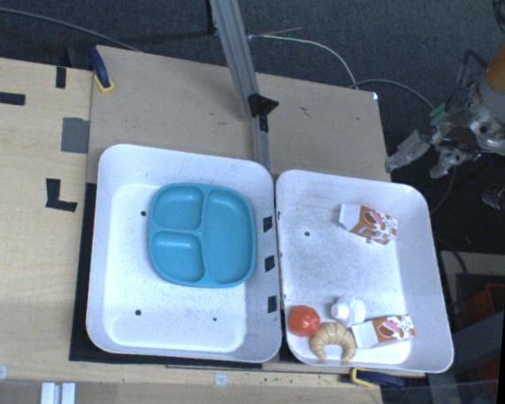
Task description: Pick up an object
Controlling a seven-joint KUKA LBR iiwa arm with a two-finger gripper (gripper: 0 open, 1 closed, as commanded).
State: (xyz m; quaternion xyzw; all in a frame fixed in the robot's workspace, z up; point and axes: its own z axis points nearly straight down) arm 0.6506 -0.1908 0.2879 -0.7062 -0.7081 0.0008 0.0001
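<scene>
My gripper [426, 153] hangs at the upper right, beyond the far right corner of the right bin [434, 258], with its fingers spread and nothing between them. In the right bin, a small carton [369, 223] lies near the far side. At the near edge sit a red tomato [303, 319], a croissant [334, 340], a small white object [347, 310] and a second carton [385, 330], all close together. The left bin [117, 228] holds a blue divided plate [202, 234].
A grey metal pole [240, 53] slants from the top of the view down to the gap between the bins. Cables run over the bench behind the bins. Black tape marks and a blue-yellow clamp [101, 68] lie on the wooden bench at left.
</scene>
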